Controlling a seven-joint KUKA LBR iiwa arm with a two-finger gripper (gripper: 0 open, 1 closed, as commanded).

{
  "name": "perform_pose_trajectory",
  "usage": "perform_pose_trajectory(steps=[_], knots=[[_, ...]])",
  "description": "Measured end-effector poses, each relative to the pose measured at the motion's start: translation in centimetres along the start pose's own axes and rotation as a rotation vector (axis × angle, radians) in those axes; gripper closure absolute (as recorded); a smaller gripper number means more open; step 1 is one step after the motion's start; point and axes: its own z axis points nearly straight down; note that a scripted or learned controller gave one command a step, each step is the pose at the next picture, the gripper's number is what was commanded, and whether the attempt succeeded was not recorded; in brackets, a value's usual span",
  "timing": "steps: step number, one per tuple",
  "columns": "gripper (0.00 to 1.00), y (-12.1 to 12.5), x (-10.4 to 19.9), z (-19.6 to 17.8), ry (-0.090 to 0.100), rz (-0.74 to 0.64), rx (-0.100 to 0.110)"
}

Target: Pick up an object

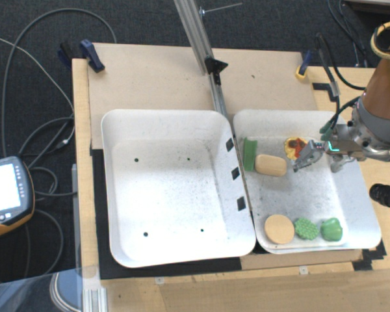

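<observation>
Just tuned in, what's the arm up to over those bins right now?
The arm has reached in from the right and its gripper is low over the right bin, close to a small red and yellow object and a tan block. Nothing is visibly held. A green piece lies by the bin's left wall, and a tan disc and two green items sit along the near edge.
</observation>
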Motion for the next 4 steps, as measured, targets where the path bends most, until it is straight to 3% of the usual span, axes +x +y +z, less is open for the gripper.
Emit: perform_pose_trajectory(steps=[1,4], knots=[[0.00,0.1,0.0,-0.2,-0.001,0.000,-0.005],[0.00,-2.3,-0.3,14.6,0.001,0.001,0.003]])
